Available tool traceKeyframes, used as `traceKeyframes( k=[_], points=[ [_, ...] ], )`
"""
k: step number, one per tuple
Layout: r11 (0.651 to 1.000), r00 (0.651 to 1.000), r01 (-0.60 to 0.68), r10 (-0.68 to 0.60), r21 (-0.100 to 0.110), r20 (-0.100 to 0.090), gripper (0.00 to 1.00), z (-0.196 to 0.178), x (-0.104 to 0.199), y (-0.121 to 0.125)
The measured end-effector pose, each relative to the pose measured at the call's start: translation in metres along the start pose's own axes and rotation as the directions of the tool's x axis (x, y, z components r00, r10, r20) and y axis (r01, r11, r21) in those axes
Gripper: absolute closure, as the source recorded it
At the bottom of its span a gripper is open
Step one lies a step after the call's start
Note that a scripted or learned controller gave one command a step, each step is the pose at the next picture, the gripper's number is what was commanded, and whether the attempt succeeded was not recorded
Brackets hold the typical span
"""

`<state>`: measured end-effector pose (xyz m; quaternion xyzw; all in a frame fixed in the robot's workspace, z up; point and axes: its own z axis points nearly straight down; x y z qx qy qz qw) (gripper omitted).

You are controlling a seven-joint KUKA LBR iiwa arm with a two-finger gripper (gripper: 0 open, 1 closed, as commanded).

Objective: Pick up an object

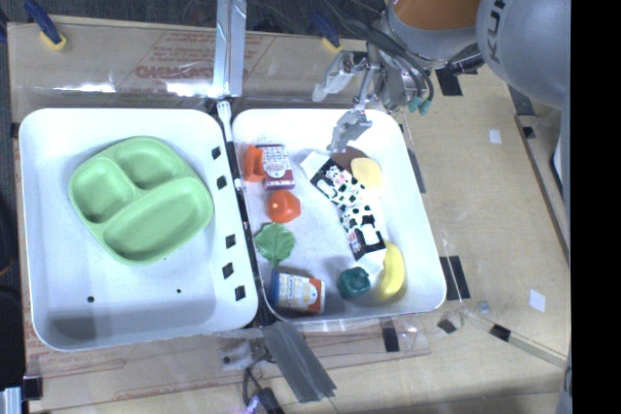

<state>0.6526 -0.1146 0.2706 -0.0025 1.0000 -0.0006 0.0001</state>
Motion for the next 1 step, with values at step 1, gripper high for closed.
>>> traceKeyframes(
  k=[1],
  points=[
    [0.996, 0.996, 0.084, -0.084, -0.004, -0.008, 0.00, 0.1313, 0.0040, 0.0218]
  ],
)
